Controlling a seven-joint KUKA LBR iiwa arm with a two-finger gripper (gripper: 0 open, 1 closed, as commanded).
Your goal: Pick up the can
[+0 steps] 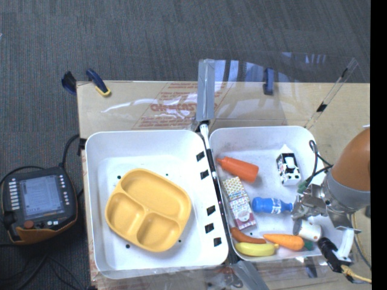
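Note:
A small white can (310, 231) lies on its side near the front right corner of the right bin (254, 136), just right of a carrot. My gripper (304, 211) hangs right over the can's upper edge, at the end of the grey arm (354, 174) that reaches in from the right. The gripper's body hides the spot where it meets the can, so I cannot say whether they touch.
The right bin also holds an orange bottle (239, 168), a black-and-white carton (288, 168), a patterned box (237, 202), a blue bottle (271, 205), a carrot (284, 241) and a banana (255, 249). A yellow divided plate (148, 209) lies in the left bin (103, 156).

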